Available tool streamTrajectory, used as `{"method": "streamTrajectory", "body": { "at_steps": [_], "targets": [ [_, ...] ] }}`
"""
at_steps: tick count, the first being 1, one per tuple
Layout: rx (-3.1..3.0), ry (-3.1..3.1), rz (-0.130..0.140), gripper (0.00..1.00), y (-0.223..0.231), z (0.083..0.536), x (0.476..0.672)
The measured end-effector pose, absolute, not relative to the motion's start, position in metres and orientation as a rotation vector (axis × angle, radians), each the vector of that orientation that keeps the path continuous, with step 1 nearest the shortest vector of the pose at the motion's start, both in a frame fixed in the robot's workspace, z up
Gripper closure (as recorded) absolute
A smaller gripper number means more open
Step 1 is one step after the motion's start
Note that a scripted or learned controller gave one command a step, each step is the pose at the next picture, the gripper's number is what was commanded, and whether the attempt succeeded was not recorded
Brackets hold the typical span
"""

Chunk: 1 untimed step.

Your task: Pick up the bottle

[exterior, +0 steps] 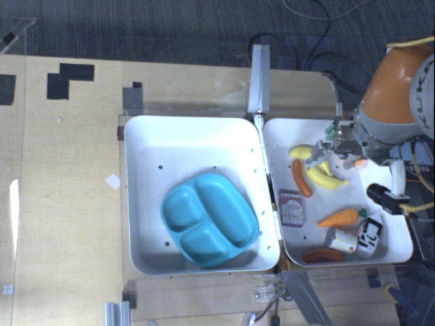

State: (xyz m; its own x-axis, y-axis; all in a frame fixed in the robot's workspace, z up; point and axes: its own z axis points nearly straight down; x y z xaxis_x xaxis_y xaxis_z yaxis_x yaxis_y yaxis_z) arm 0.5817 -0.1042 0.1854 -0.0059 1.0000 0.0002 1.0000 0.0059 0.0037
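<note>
Closest to the lens, a dark red toy sausage [325, 255] lies by the near wall of the right white bin [299, 240]. Just behind it, the small white-and-tan bottle [342, 240] rests on its side, near an orange carrot [338, 217] and just beside a black-and-white box [369, 234]. The gripper [325, 153] hovers at the bin's far end over a yellow banana [323, 176], well apart from the bottle. Whether the pincer is apart or together cannot be told. A blue divided plastic tray [211, 217] sits in the left white bin [149, 155].

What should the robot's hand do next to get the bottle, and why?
Probably move across the right bin toward its near corner. The hand hovers over the banana at the far side, while what looks like the bottle lies just past the carrot, well apart from the hand.
</note>
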Motion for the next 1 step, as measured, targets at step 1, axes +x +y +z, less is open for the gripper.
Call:
{"method": "streamTrajectory", "body": {
  "at_steps": [1],
  "targets": [
    [2.121, 2.302, 0.01, 0.0, -0.1483, 0.0893, 0.5917]
  ]
}}
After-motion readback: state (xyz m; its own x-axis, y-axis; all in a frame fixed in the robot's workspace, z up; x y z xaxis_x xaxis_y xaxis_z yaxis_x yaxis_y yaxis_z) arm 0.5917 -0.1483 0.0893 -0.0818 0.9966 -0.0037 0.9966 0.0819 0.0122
